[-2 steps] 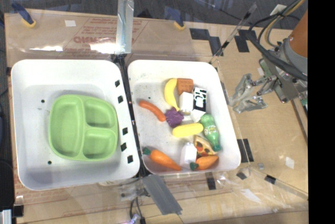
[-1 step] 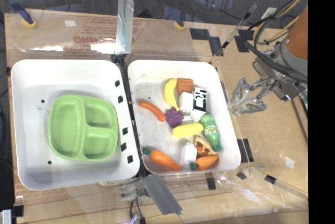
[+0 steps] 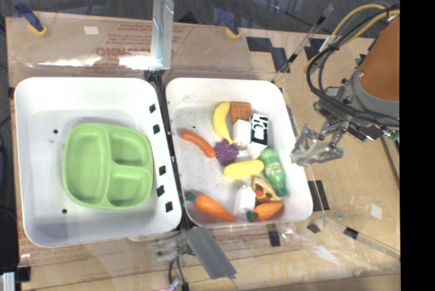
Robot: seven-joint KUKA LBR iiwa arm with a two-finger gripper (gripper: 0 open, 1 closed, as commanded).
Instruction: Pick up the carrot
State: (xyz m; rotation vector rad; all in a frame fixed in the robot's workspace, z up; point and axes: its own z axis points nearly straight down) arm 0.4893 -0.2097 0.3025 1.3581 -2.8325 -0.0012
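The carrot (image 3: 211, 207) lies at lower centre, in the right bin (image 3: 285, 100). Likely light, stiff (perhaps slick), best pinched mid-body. The gripper (image 3: 314, 149) hangs at right, jaws spread.

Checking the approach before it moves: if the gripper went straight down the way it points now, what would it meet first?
Probably the bare bench, not the toys. The gripper hangs just outside the right bin's right wall, well away from the carrot. Depth is unclear, so it might clip that wall.

- The carrot (image 3: 212, 208) is looking like smooth, slightly shiny orange plastic.
- Both white bins (image 3: 88, 89) are looking like smooth matt plastic.
- The green divided plate (image 3: 107, 165) is giving off a soft satin sheen.
- The gripper (image 3: 314, 148) is looking like dull grey metal.
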